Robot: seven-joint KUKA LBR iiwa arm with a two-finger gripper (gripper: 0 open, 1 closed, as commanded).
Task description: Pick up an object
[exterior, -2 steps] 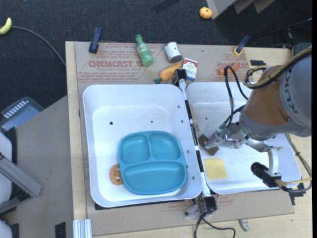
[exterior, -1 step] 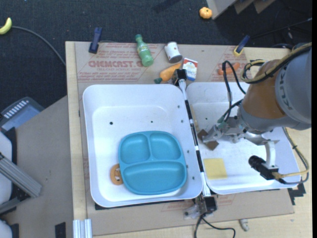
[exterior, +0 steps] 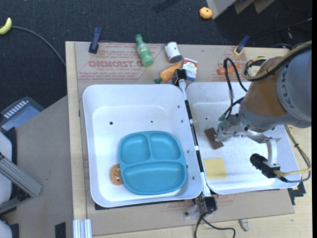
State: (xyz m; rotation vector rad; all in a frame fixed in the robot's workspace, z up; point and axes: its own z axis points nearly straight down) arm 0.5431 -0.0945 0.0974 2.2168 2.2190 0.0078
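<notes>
1. Gripper (exterior: 221, 135) low in right bin (exterior: 237, 180), at brown block (exterior: 214, 138); finger state impossible to tell.
2. Could nudge block aside if descent lands off-centre.
3. Yellow sponge (exterior: 215, 168) just beside, risking a snag.

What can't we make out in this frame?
- Hand: its fingers are hidden under the wrist in the camera view; grip state unreadable.
- Brown object: partly covered by the hand, so whether it is touched is unclear.
- Orange item: mostly hidden under the blue tray.
- Carton label: too small to read.
</notes>
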